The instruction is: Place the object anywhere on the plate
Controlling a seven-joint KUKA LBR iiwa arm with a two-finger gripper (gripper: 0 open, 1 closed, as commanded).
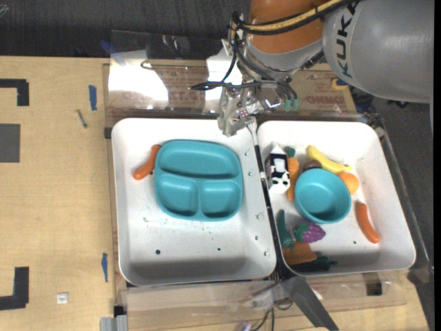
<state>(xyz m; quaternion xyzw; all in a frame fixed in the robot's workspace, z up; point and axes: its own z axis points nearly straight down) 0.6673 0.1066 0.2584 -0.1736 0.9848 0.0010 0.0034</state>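
Note:
A teal plate (198, 178) with three compartments lies in the left bin (138, 240). Against the plate's left rim an orange sausage-shaped toy (145, 164) rests on the bin floor. My gripper (236, 121) hangs above the far rim where the two bins meet, just past the plate's far right corner and higher than it. I see nothing hanging below it. The orange band and grey arm reach in from the top right.
The right bin (393, 247) holds a teal bowl (322, 195), a banana (327, 161), a black and white cow toy (278, 169), an orange carrot (367, 223), purple grapes (311, 233) and green pieces (284, 226). A wall divides the two bins.

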